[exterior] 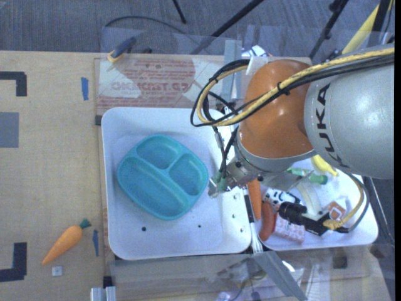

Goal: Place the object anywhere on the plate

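Camera view: arm (294,105) hides the tool; its grip I cannot tell. Lift straight, then cross to the blue plate (163,175).

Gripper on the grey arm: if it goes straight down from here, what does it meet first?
Hedged, since depth is unclear: the gripper hangs by the teal divided plastic plate's right edge, so probably that rim or the white bin floor beside it.

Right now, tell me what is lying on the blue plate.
The blue plate in the left bin has three compartments, and all the visible ones look bare. The tool hangs just off its right edge; the arm hides most of the right bin.
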### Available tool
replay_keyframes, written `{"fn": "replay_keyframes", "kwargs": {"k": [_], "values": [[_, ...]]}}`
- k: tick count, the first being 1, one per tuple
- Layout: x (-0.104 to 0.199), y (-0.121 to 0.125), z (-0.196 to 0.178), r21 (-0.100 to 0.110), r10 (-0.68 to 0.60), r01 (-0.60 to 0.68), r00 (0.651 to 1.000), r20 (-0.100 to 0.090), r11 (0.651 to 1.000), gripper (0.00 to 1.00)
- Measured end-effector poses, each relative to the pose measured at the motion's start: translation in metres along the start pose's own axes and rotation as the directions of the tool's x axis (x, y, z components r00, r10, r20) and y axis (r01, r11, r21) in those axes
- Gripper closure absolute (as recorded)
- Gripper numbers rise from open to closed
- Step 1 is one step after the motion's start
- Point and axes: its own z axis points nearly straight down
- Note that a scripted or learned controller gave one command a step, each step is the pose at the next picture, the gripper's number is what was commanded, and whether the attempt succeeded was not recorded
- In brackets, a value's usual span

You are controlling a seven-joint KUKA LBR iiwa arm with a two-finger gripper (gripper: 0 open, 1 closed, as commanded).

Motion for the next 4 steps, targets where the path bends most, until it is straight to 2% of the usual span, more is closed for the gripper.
{"fn": "replay_keyframes", "kwargs": {"k": [1, 2, 3, 4], "values": [[0.016, 0.014, -0.110, 0.000, 0.106, -0.106, 0.994, 0.002, 0.994, 1.00], [0.020, 0.011, 0.002, 0.001, 0.149, -0.149, 0.989, 0.000, 0.989, 1.00], [-0.009, -0.005, -0.026, -0.001, 0.201, -0.201, 0.980, 0.001, 0.980, 1.00], [0.031, 0.065, -0.114, -0.001, 0.046, -0.046, 0.999, 0.002, 0.999, 1.00]]}}
